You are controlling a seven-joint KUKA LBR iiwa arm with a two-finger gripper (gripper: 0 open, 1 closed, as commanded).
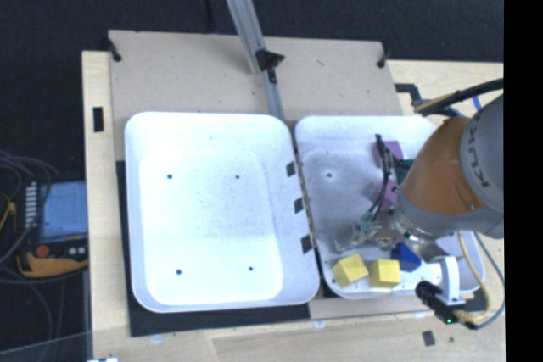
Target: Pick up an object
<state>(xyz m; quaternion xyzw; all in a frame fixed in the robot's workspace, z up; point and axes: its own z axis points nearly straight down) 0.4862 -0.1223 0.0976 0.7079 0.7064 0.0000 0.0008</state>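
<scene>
Tool [366,235]: low in the right bin, under the arm's wrist; only grey metal parts show near the bin floor, and the view does not let one tell its state or whether anything is in it.
Arm [454,178]: reaches in from the right, its orange band and grey shell covering much of the right bin's far side.
Yellow blocks: one yellow block [349,270] lies just below and left of the tool, a second yellow block [387,272] beside it to the right, almost touching; both rest on the bin floor near the front wall.
Blue object [405,257]: just right of the yellow blocks, partly tucked under the arm.
Purple object [392,152]: near the back of the right bin, at the arm's edge, with dark and green cabling running down from it toward the tool.
Right bin [331,140]: white, shallow, holding all the objects above.
Left bin [208,208]: white, touching the right bin along a shared edge.
Desk [246,64]: pale board carrying both bins.
Slanted rail [242,4]: grey, running from the top of the view down to the gap between the bins.
Blue box [64,209]: off the desk's left side, among cables.
</scene>
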